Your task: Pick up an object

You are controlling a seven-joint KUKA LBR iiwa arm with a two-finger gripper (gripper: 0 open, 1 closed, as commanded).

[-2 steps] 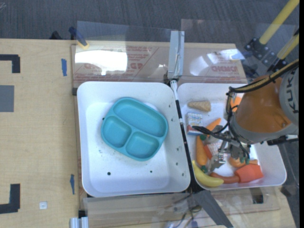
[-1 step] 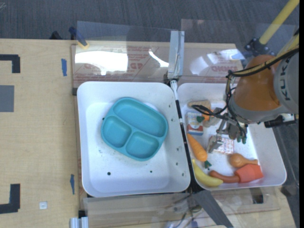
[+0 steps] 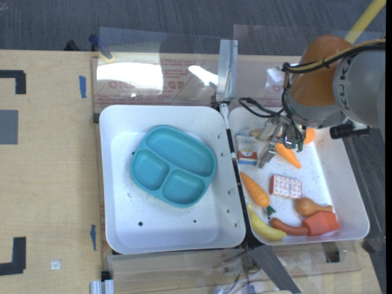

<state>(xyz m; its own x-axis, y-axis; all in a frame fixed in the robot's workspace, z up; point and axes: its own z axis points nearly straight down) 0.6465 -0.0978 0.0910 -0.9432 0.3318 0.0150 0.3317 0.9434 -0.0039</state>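
My gripper (image 3: 280, 146) is low in the right bin (image 3: 343, 176), near its back middle, below the orange band of the arm. A small orange carrot (image 3: 290, 155) lies right at the gripper's tip, touching or very close to it. Whether the carrot is held is hidden by the wrist and cables. Just left of the gripper stands a small white carton (image 3: 247, 149) with red and blue print. Nearer the front lie a second carrot (image 3: 256, 190), a pink speckled wafer (image 3: 286, 187), a banana (image 3: 264, 225), a red sausage (image 3: 288, 226), a brown pear-shaped piece (image 3: 307, 207) and a red block (image 3: 322, 223).
The left bin (image 3: 122, 213) holds a teal divided plate (image 3: 174, 166). A raised divider (image 3: 233, 164) separates the two bins. A clear panel with a metal post (image 3: 225, 72) stands behind them. Black cables (image 3: 260, 106) loop off the wrist.
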